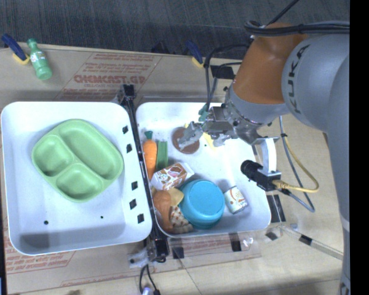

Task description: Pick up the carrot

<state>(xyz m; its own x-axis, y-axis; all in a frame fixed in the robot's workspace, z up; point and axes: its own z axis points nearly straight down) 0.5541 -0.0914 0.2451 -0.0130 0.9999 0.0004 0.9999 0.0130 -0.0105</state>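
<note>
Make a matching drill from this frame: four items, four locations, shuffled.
Items:
1. carrot
2. green divided plate
3. blue bowl
4. green bottle

Locations:
A. on the cardboard, outside the bins, far left corner
B. left bin
C. right bin, along its left wall
D. right bin, near its front edge

Pairs: 1-C, 2-B, 3-D, 4-A

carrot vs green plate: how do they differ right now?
The carrot is orange, slim and long; the green plate is broad, flat and split into three compartments. The carrot lies in the right bin against the divider wall; the green plate sits alone in the left bin. The gripper touches neither.
</note>
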